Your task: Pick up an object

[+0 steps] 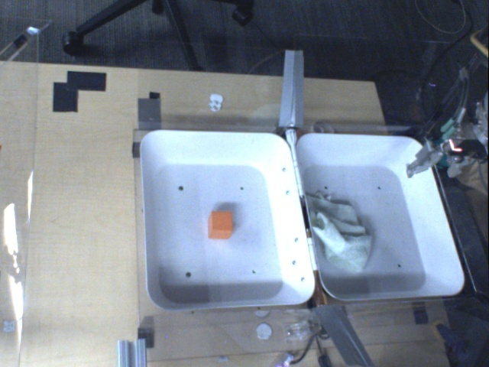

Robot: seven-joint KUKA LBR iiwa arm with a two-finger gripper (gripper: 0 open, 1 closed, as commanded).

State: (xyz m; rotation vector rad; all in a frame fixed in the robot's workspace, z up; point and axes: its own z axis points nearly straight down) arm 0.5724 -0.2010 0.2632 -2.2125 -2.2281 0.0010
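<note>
Tool point(422, 164) sits at the upper right rim of the right bin point(428, 281); finger state can't tell, nothing visibly held. Orange cube point(221, 225) lies near the middle of the left bin point(153, 205). Crumpled pale cloth point(340, 232) lies against the right bin's left wall.

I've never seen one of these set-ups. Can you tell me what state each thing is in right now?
Orange cube: resting loose on the floor of the left bin.
White cloth: crumpled, lying in the right bin beside the divider.
Gripper: over the right bin's upper right edge, holding nothing visible.
</note>
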